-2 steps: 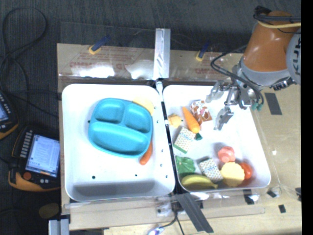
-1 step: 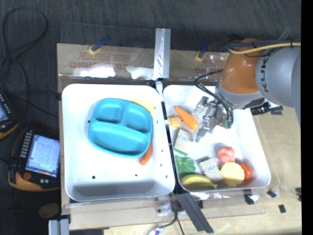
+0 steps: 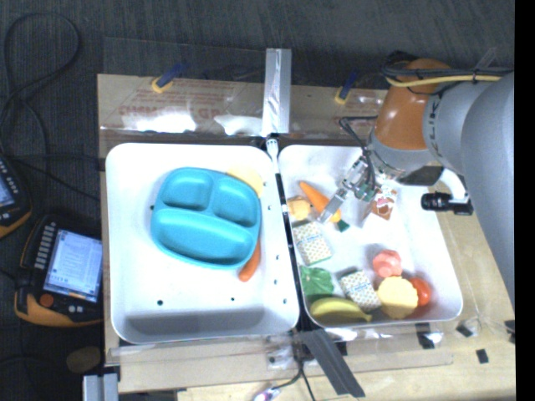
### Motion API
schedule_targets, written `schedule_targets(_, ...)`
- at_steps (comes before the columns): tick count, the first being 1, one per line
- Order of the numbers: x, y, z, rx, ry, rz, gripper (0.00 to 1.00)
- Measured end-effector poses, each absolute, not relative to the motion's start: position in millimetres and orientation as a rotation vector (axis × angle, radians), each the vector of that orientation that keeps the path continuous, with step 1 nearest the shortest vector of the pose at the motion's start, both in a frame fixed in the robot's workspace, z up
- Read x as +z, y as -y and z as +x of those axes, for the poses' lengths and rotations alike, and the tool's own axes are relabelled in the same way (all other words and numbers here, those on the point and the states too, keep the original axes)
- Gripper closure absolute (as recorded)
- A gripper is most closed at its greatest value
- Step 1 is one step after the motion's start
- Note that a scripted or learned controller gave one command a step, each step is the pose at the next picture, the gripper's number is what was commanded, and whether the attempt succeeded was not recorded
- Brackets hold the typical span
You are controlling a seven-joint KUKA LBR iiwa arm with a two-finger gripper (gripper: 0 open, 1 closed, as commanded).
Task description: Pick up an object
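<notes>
Carrot (image 3: 314, 194) lies in the right bin (image 3: 435, 249), near its upper left, just beside the lowered gripper (image 3: 334, 205), probably the chosen pick. Whether anything sits between its fingers cannot be told.

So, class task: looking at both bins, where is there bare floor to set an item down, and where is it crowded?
Left bin: bare floor along the near edge and left side of the blue divided plate. Right bin: one bare patch mid-right, between the claw and the pink toy. Crowded: its near end, around the banana and yellow fruit.
</notes>
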State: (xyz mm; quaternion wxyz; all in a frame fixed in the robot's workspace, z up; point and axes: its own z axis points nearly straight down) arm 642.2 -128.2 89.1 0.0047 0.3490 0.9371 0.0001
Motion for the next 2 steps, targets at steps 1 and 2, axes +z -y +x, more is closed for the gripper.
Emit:
schedule_targets(1,101,128,643.9,-0.006,-2.93,1.087,1.0)
schedule_targets(2,184,77,663.0,-0.004,-2.807,1.408,1.0)
